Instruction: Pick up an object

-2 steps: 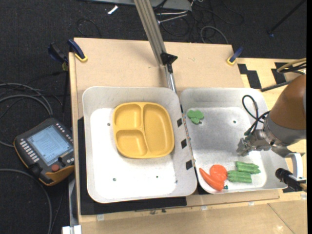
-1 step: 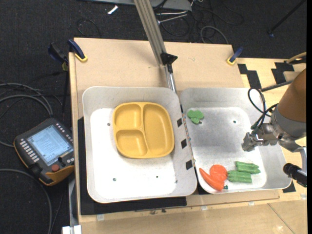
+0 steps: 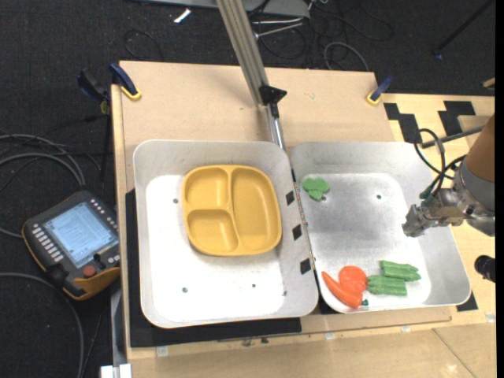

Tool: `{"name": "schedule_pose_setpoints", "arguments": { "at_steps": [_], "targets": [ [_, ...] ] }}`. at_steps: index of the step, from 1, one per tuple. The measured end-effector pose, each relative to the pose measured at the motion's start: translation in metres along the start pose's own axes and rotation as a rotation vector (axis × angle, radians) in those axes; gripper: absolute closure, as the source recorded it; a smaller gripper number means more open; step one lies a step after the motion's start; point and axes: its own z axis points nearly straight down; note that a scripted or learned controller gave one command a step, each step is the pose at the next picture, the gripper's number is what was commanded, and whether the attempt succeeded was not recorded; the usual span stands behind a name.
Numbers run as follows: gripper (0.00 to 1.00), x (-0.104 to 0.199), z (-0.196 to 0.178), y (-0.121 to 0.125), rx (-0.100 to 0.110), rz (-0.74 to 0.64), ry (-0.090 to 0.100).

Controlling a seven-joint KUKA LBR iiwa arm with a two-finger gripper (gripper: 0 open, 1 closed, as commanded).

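Note:
The right bin (image 3: 354, 211) holds a small green leafy piece (image 3: 316, 187) near its upper left, a red tomato (image 3: 352, 279) with an orange carrot (image 3: 340, 290) at the front, and two green pods (image 3: 394, 279) to their right. My gripper (image 3: 415, 223) hangs over the right side of this bin, above and to the right of the pods, apart from every item. Nothing shows between its tips.
A yellow three-compartment plate (image 3: 233, 210) lies in the left bin (image 3: 157, 211). A slanted metal pole (image 3: 246, 38) rises behind the bins. A teach pendant (image 3: 75, 242) sits on the floor at left. Cables trail by the arm at right.

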Motion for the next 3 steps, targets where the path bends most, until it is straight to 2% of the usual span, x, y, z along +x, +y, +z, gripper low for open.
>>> {"name": "schedule_pose_setpoints", "arguments": {
  "at_steps": [1, 3],
  "targets": [
    [1.00, 0.000, -0.037, 0.002, 0.000, -0.001, 0.000],
    [1.00, 0.112, -0.050, 0.033, 0.004, -0.006, 0.004]
  ]
}}
